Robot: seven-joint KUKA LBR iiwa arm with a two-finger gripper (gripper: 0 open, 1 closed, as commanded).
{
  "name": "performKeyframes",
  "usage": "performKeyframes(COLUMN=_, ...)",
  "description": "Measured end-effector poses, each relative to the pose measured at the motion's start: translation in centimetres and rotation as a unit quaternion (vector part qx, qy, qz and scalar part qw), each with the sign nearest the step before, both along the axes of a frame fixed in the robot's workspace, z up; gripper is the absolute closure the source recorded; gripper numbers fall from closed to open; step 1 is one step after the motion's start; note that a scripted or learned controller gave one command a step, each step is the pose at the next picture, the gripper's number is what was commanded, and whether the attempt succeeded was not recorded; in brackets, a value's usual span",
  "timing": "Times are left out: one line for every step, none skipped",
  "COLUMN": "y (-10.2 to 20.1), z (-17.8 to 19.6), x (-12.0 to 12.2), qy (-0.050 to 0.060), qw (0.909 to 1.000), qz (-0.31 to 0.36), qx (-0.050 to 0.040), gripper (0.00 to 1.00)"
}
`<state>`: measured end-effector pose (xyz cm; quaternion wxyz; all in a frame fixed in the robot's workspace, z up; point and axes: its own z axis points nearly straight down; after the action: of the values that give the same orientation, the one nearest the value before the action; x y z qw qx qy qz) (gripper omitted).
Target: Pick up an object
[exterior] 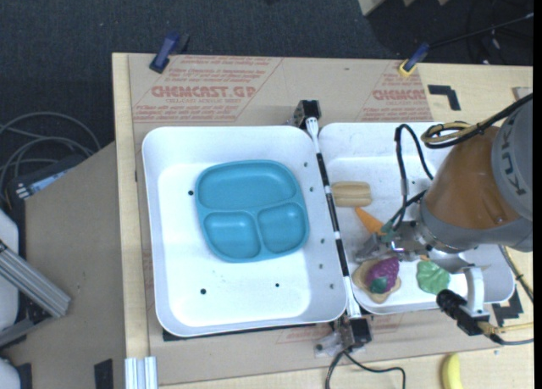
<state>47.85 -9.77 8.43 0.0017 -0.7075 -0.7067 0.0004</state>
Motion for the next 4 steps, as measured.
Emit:
performKeyframes(y=0.1, z=0.0, x=0.0, qy=-0.001, qw=1.0, qz=0.0, qx=-0.0003, gripper=0.0)
performKeyframes(y=0.1, z=0.0, x=2.3, qy=-0.002, qw=1.0, qz=0.001, qx=-0.0011, gripper=0.0)
performKeyframes(y=-0.4, z=0.0, x=0.0, qy=0.0, qw=1.0, qz=0.0, qx=-0.0003, gripper=0.0)
performKeyframes(y=0.3, z=0.0, x=0.0, qy=0.0, qw=1.0, qz=0.001, qx=0.0, gripper=0.0)
